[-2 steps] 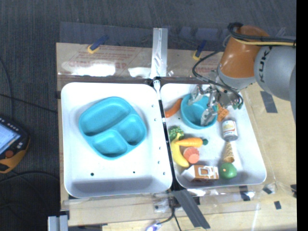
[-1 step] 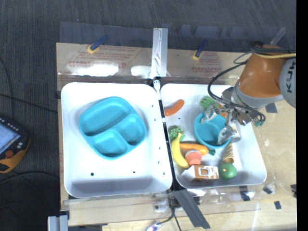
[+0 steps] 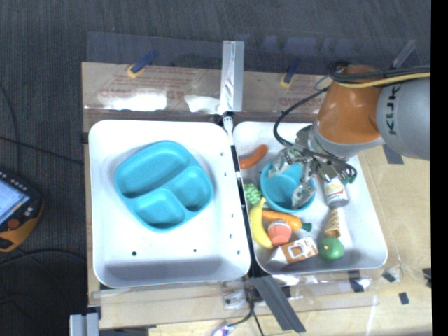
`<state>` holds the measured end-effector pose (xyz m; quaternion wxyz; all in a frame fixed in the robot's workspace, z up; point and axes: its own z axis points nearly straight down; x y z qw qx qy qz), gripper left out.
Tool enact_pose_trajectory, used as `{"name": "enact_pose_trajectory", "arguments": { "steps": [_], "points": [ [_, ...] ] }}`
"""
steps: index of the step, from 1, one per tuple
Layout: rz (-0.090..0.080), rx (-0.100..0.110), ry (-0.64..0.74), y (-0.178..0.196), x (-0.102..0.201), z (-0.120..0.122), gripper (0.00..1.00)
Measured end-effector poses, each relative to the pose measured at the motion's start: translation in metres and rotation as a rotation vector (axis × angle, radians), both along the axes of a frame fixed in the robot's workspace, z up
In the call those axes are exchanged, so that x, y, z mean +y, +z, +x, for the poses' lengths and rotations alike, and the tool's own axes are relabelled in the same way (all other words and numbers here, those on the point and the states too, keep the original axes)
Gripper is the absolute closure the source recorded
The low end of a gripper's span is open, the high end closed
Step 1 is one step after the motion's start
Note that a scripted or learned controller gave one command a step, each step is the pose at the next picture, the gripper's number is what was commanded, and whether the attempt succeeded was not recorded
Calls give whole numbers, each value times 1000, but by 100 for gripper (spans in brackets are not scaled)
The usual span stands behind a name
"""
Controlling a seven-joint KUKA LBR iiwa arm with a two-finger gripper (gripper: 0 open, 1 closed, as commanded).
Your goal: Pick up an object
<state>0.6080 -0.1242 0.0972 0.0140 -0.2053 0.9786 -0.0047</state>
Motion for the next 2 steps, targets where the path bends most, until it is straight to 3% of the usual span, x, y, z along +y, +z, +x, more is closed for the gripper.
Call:
{"name": "enact_pose_trajectory", "arguments": {
  "steps": [1,2],
  "points": [
    [-4,-3,83,1,-13,-33,0],
    [2,3,279,0,-51,-23,0]
  ]
}}
